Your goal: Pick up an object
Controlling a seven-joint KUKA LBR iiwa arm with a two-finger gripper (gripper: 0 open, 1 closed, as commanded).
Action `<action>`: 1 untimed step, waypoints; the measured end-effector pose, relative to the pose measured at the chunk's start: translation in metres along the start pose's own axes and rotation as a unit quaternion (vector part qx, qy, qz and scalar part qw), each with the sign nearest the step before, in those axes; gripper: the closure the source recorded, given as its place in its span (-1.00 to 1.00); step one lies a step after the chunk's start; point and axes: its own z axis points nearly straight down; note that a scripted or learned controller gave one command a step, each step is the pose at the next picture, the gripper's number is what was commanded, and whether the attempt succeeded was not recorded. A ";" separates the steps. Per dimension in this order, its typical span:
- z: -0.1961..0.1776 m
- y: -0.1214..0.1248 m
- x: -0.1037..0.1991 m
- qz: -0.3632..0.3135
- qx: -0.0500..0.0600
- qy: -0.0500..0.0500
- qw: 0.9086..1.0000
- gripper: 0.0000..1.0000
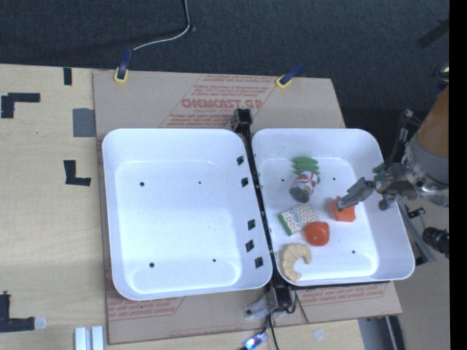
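Pincer [355, 195] over right bin [365, 146]; its grip state I cannot tell. Orange block [344, 211] just below its tip, tomato [317, 233] farther down-left. Advice: centre over block, descend straight, avoid bin wall.

- Your orange block [344, 211]: right bin, right of centre.
- Red tomato-like ball [317, 233]: just below-left of the block.
- Green-checked packet [298, 218]: touching the ball's upper left.
- Tan croissant [295, 259]: near the front wall.
- Grey can [303, 186], green piece [306, 164]: toward the back.
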 end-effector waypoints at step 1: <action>0.169 0.010 0.056 -0.001 0.001 0.000 1.000 -1.00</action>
